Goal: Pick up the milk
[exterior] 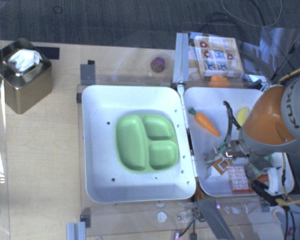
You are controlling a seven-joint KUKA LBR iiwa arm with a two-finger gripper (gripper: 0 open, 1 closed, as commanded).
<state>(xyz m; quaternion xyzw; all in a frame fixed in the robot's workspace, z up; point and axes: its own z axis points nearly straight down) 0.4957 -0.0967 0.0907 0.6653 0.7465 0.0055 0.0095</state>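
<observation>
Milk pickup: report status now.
Gripper low in right bin, fingers unreadable. Milk carton lying just beside it, not seen gripped. Carrot nearby; green tray in left bin.

A green tray [146, 142] lies in a white bin [97, 184]; the carrot [206, 123] is orange with a green top.

arm [277, 121] over right bin [202, 184] | carrot [206, 123] inside | green tray [147, 142] left bin | milk possibly [238, 178]
</observation>
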